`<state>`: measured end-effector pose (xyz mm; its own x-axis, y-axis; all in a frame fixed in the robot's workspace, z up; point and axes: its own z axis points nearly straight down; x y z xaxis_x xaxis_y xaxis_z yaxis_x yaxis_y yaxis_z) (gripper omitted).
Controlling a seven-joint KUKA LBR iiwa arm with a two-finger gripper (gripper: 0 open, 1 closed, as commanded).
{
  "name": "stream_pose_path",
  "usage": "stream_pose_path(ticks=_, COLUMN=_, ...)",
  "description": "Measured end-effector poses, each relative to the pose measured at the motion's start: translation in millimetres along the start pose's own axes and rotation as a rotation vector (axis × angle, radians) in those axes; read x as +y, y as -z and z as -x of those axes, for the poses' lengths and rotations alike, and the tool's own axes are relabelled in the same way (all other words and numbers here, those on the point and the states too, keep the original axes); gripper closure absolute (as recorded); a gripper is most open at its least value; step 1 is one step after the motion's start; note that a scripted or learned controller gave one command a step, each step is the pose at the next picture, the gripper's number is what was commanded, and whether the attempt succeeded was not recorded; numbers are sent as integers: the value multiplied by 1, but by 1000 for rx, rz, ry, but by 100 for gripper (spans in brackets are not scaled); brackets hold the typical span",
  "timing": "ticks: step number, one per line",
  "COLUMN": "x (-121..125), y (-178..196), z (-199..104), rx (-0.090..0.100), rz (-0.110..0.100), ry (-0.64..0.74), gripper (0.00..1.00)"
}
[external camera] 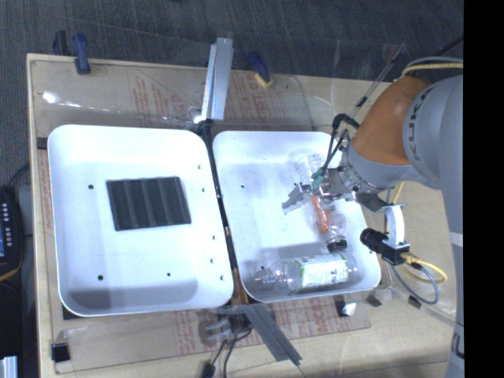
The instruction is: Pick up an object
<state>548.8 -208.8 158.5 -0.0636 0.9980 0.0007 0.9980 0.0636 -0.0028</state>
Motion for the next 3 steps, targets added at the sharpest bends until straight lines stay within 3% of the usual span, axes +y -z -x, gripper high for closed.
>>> stream_pose_path(ticks=2, x=0, y=0, z=0, rx=0, rz=0, ry=0, gripper=0)
stream_pose_path(ticks=3, x=46, y=36, z=4, rx=0, rz=2, ry=1, gripper=0)
